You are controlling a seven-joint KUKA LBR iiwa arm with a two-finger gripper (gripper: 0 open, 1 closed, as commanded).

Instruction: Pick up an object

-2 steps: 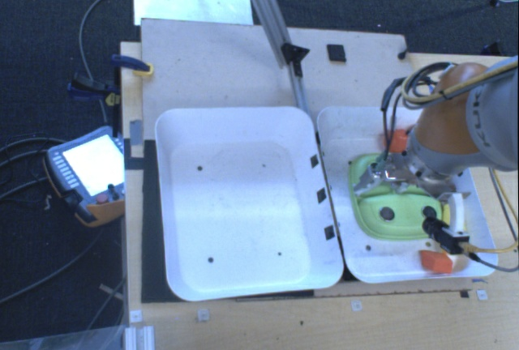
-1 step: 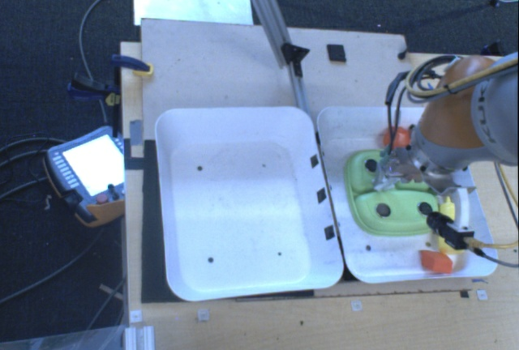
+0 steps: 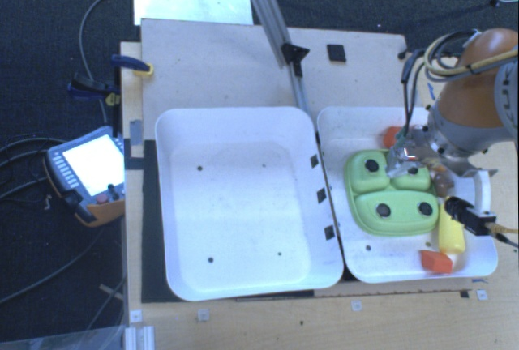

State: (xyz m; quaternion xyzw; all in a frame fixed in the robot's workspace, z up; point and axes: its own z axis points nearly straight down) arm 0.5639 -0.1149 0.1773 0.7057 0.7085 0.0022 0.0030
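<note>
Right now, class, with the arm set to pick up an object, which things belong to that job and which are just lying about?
Part of the job:
gripper
green block
yellow piece
orange piece
right bin

Just lying about:
left bin
handheld screen
clamp
cables

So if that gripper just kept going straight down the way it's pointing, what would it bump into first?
Most likely the green object in the right bin: the gripper points down over its upper part. Depth is hard to judge from this slanted view, so it may already be touching.
</note>
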